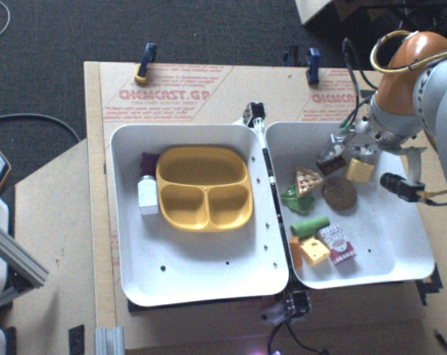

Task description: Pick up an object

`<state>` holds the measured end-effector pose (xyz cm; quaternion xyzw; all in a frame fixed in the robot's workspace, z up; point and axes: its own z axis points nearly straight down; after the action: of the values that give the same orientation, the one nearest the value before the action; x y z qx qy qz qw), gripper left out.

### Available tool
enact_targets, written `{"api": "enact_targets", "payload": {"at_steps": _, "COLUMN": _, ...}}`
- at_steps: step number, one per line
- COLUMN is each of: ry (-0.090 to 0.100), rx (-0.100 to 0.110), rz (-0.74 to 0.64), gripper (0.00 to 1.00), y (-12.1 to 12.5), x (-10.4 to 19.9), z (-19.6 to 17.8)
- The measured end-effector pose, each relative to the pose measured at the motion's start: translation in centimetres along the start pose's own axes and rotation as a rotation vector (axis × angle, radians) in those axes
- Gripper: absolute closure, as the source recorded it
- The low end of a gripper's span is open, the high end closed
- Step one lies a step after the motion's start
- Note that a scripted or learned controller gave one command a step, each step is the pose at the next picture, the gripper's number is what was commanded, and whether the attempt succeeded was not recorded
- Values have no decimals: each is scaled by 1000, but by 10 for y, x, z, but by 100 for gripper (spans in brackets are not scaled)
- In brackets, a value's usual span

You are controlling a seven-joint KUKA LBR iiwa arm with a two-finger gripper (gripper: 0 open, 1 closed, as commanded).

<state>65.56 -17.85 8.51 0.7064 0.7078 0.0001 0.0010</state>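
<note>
Hovering low in the right bin [400, 261], tool [334, 156] by pizza slice [306, 181], brown disc [340, 194]; grip state unclear

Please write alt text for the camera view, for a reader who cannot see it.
The end effector hangs low over small food toys in the right bin. The left bin holds a yellow divided tray and a small white bottle.
</note>
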Motion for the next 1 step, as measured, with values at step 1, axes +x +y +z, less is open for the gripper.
{"api": "enact_targets", "payload": {"at_steps": 1, "ry": -1, "rx": -7, "rz": -1, "gripper": 100, "y": 3, "x": 0, "z": -15}}
